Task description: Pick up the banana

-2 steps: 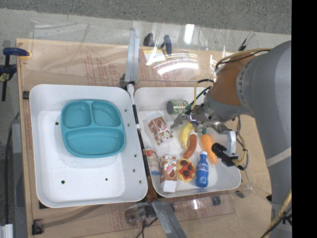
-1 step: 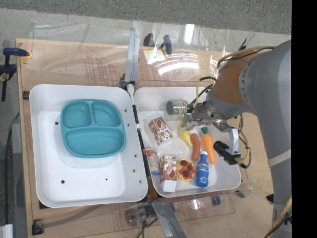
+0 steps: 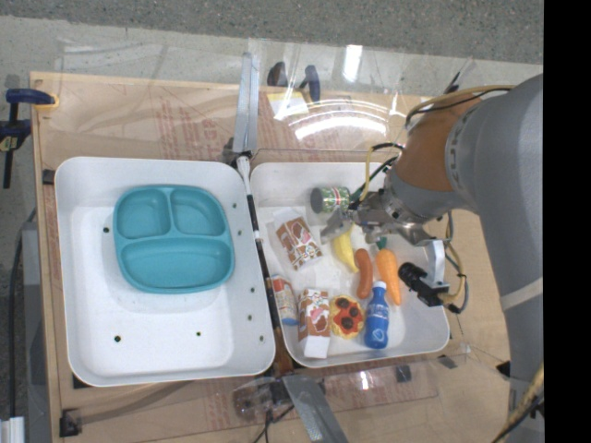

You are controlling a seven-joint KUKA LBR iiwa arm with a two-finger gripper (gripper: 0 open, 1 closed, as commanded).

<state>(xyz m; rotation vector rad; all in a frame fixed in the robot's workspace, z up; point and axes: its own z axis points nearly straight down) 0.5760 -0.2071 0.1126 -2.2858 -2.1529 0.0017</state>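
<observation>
The yellow banana lies in the middle of the right bin, between a brown snack packet and a red sausage. My gripper reaches in from the right and hovers at the banana's upper end, just below a green can. The wrist hides the banana's top tip. Whether the gripper touches the banana is unclear.
An orange carrot, a blue bottle, a pizza slice toy and two small cartons crowd the right bin's front. The left bin holds a teal divided plate. A black cable loops by the right bin's rim.
</observation>
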